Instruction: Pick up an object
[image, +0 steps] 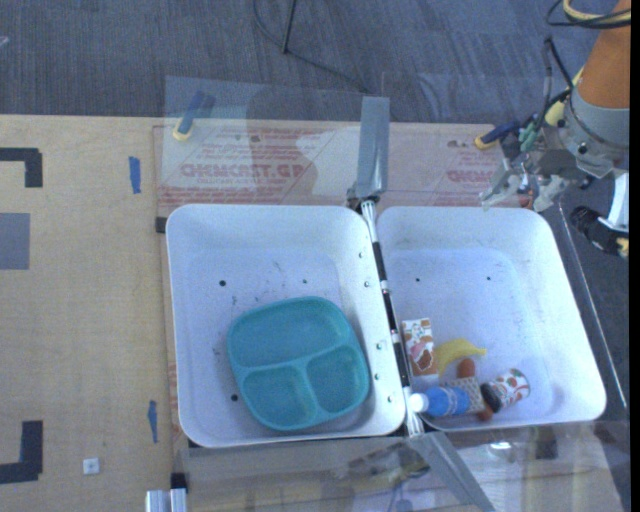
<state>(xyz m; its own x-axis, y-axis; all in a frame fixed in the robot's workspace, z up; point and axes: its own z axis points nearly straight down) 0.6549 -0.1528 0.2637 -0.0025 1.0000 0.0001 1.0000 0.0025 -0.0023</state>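
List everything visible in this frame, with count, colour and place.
bins: 2, white, side by side on the bench
divided tray: 1, teal, left bin
small carton: 1, white and red, right bin by the divider
banana: 1, yellow, right bin
bottle: 1, blue with white cap, right bin's near edge
small can: 1, red and white, right bin's near corner
arm: 1, grey and orange, upper right
pincer: 1, above the right bin's far edge
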